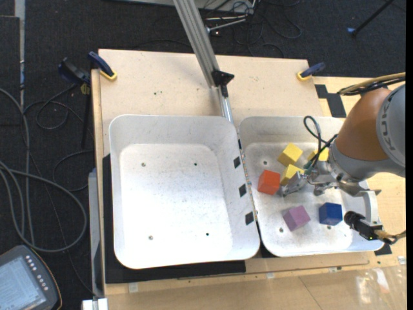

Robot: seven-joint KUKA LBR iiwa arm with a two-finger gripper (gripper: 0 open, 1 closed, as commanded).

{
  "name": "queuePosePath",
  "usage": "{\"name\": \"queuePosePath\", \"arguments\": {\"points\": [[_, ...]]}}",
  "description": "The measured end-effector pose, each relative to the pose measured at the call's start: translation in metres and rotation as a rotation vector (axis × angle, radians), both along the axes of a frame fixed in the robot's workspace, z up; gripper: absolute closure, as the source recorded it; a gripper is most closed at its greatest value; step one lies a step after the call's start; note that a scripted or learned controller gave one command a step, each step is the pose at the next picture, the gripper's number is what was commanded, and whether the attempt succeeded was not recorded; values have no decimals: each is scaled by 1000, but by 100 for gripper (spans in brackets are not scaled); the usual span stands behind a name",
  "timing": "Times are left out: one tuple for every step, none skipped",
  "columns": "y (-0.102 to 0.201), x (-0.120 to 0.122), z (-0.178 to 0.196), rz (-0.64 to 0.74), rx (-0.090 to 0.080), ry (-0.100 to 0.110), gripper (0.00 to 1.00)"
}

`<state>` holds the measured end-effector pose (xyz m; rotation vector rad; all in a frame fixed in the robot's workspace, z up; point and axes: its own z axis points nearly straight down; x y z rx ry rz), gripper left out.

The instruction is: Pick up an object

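Observation:
The right bin [271, 131] holds several small blocks: a yellow block [291, 154], a second smaller yellow block [290, 171], an orange-red block [269, 182], a purple block [296, 217] and a blue block [330, 213]. My gripper [292, 185] is low inside this bin, just right of the orange-red block and directly below the small yellow block, above the purple one. The grey arm with its orange band [361, 131] comes in from the right and covers the bin's right part. Nothing shows between the fingers.
The left bin [129, 131] lies beside the right one on the tan bench. A slanted metal pole [197, 34] crosses the bench's far side down to the gap between the bins. Clamps sit at the far corners. Cables trail on the floor at left.

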<state>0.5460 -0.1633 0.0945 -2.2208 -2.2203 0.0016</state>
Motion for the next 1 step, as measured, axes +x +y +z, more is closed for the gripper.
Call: {"name": "queuePosePath", "arguments": {"points": [[0,1,11,0,-1,-3,100]]}}
